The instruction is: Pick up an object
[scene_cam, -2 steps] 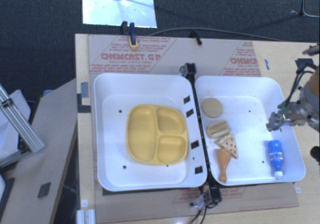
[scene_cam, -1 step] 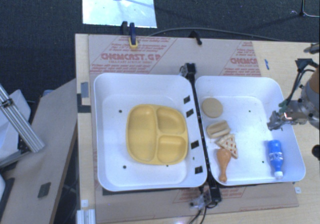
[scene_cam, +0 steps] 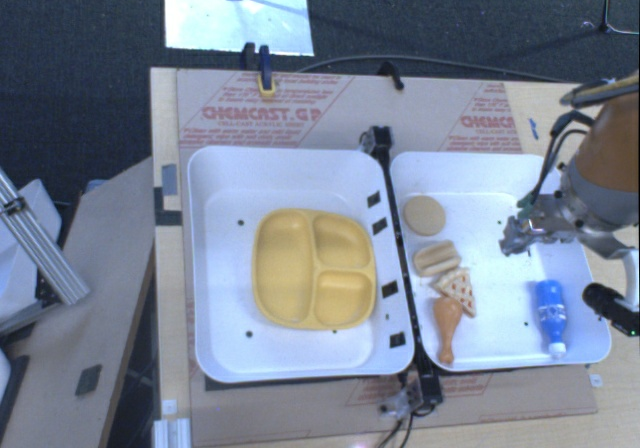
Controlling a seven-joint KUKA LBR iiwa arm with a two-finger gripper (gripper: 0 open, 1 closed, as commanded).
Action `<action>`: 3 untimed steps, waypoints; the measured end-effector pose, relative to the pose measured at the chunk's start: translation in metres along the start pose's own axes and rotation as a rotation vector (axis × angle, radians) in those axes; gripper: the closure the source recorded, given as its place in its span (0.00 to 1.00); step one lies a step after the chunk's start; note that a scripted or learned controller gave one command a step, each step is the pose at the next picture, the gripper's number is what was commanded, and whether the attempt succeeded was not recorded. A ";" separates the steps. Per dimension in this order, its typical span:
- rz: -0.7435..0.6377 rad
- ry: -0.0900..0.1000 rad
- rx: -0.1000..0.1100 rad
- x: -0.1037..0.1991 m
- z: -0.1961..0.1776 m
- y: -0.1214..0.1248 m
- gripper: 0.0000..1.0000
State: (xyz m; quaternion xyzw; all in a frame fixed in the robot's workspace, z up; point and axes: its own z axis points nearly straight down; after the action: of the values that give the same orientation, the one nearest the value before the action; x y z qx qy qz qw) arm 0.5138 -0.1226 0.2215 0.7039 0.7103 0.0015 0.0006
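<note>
Gripper (scene_cam: 517, 236) low over the right bin (scene_cam: 480, 171), near its right side, above bare white floor. Cannot tell how it is set, too small and dark to read. Nothing visible in its grasp. Grey arm (scene_cam: 605, 176) with orange band entering from the right, above and behind the gripper.

Just below and right of the gripper: blue bottle (scene_cam: 550, 313) with white cap, lying on the bin floor, cap end toward the near rim. Apart from the gripper, not touching.

Left of the gripper, down the left half of the same bin: round tan cookie (scene_cam: 424, 215) farthest back; then a bread roll (scene_cam: 436, 258); then a waffle wedge (scene_cam: 457, 288) touching or nearly touching the roll; then a drumstick (scene_cam: 449, 324) nearest the front, narrow end toward the near rim. All well apart from the gripper.

Further left, across the divider: left bin (scene_cam: 215, 226) holding a yellow divided plate (scene_cam: 314, 268), three compartments, lying flat at the middle.

Beneath both bins: cardboard sheet (scene_cam: 290, 106) with red lettering, on the bench.
</note>
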 end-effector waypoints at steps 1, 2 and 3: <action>-0.001 0.001 0.001 0.054 0.008 0.016 1.00; -0.002 0.001 -0.001 0.109 -0.003 0.042 1.00; -0.001 0.001 -0.001 0.155 -0.002 0.072 1.00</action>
State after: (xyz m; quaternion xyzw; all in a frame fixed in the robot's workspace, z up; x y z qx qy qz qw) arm 0.5844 0.0335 0.2236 0.7037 0.7105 0.0022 0.0007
